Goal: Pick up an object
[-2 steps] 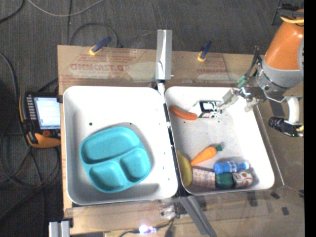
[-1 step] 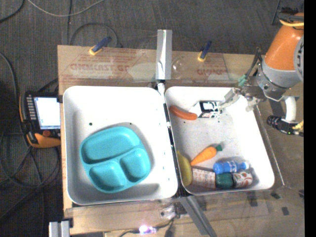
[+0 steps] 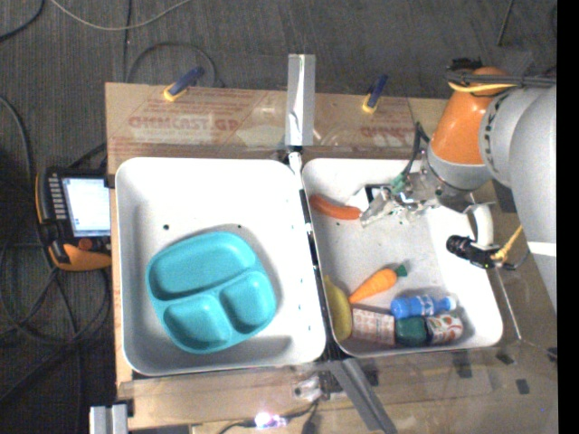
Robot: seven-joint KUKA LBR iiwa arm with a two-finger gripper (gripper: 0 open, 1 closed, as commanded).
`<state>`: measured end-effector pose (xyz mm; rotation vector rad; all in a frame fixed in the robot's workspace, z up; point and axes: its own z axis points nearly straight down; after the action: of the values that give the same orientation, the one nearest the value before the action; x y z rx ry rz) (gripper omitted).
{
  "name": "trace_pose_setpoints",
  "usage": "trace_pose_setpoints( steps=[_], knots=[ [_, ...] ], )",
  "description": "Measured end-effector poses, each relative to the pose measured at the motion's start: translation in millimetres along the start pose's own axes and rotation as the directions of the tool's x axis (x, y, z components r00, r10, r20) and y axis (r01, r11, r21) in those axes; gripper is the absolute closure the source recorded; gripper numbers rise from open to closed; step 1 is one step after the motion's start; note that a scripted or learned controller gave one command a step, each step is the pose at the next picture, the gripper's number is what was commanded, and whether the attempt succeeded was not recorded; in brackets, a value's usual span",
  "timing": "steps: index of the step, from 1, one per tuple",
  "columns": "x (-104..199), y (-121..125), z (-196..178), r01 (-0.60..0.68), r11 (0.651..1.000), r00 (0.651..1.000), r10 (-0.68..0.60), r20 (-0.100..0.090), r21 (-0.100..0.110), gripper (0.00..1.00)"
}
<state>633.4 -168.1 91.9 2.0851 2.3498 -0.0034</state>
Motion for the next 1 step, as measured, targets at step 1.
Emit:
trace_pose_setpoints(
  steps=[1],
  knots=[
    [-3.7, 28.4, 2.1, 0.017, 0.999, 1.0, -0.017, 0.0, 0.029, 0.0]
  ],
)
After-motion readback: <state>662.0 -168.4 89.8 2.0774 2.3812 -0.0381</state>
